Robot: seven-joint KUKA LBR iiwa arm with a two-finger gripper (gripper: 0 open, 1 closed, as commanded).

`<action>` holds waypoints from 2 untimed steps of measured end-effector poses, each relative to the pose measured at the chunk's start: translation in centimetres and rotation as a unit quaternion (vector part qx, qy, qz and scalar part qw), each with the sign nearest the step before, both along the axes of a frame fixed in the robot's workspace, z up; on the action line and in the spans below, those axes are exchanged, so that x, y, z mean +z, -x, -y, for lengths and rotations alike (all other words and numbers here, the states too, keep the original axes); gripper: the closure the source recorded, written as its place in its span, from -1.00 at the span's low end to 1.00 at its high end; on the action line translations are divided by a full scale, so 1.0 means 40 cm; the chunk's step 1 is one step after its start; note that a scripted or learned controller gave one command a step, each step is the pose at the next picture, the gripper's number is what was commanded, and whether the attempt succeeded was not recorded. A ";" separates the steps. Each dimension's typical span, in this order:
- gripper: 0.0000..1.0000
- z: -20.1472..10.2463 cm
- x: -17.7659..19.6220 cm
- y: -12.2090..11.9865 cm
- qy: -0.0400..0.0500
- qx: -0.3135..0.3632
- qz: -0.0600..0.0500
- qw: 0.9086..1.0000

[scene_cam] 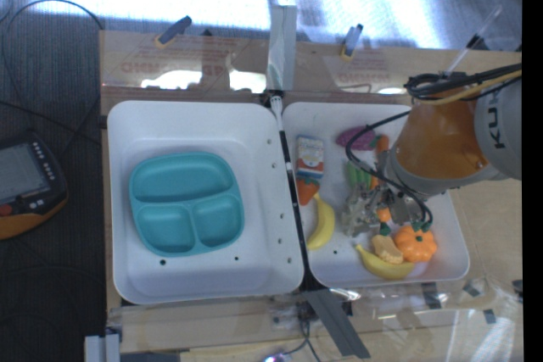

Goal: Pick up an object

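The right bin [441, 267] holds several toy foods. A yellow banana [321, 224] lies by its left wall, and a second banana [383, 262] lies at the front. An orange pumpkin [415, 242] sits beside that one. A small carton [310, 158] lies near the divider, a purple piece [359, 137] at the back, and a green piece [357, 175] below it. My gripper [366, 210] reaches down into the middle of this bin, among the green piece, the bananas and the pumpkin. The grey and orange arm [441, 140] covers the bin's right part.
The left bin [127, 131] bears a teal divided plate [186, 202]. A ridge between the bins [287, 182] separates them. Black cables [450, 82] loop over the arm. A handheld pendant [25, 178] lies off the bench at the far left.
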State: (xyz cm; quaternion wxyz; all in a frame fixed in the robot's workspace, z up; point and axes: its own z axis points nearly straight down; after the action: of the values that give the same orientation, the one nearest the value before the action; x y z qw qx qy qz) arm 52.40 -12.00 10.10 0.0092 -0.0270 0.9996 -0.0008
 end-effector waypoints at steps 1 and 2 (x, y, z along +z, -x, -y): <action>-1.00 0.000 0.000 0.000 0.000 0.000 0.000 1.000; 1.00 -0.001 0.020 -0.001 0.000 0.000 0.000 1.000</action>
State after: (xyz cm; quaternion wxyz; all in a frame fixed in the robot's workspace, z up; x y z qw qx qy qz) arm 52.44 -11.97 10.90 0.0090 -0.0267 0.9996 -0.0013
